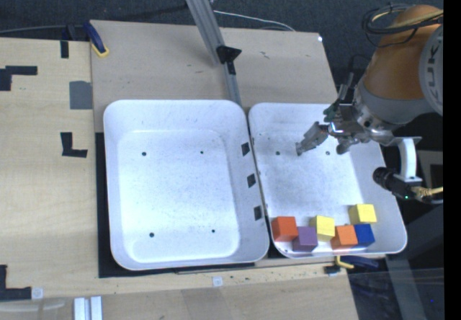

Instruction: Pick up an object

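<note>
Several small blocks lie along the near edge of the right bin (270, 124): an orange block (285, 227), a purple block (307, 237), a yellow block (325, 225), a second orange block (346, 236), a blue block (364, 235) and another yellow block (362, 212). My gripper (322, 145) hangs over the far middle of the right bin, well behind the blocks. It is open, its two fingers spread with nothing between them.
The left bin (115, 124) sits beside the right one, with black clips along their shared rim. A slanted metal bar (202, 5) rises behind the bins. The arm's orange band (403, 45) overhangs the right bin's far right corner.
</note>
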Controlling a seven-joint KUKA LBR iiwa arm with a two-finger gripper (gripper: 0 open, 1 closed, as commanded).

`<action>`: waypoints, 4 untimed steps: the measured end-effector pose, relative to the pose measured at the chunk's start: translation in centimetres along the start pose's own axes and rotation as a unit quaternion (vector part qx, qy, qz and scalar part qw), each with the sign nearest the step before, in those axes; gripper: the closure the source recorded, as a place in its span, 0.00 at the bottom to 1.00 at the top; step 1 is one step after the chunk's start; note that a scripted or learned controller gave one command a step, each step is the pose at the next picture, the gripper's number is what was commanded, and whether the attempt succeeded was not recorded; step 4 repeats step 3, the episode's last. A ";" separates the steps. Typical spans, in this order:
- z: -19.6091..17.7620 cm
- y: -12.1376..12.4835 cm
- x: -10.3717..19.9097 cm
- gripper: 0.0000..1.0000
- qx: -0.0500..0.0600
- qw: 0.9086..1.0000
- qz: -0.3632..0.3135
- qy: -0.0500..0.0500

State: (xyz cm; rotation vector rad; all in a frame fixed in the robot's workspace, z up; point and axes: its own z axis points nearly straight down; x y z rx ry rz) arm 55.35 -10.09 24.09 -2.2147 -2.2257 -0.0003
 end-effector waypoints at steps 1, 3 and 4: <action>-1.2 -2.5 2.1 0.00 0.001 1.000 0.001 0.000; -9.7 -7.0 2.9 0.00 -0.004 1.000 0.002 -0.001; -9.7 -7.0 2.9 0.00 -0.004 1.000 0.002 -0.001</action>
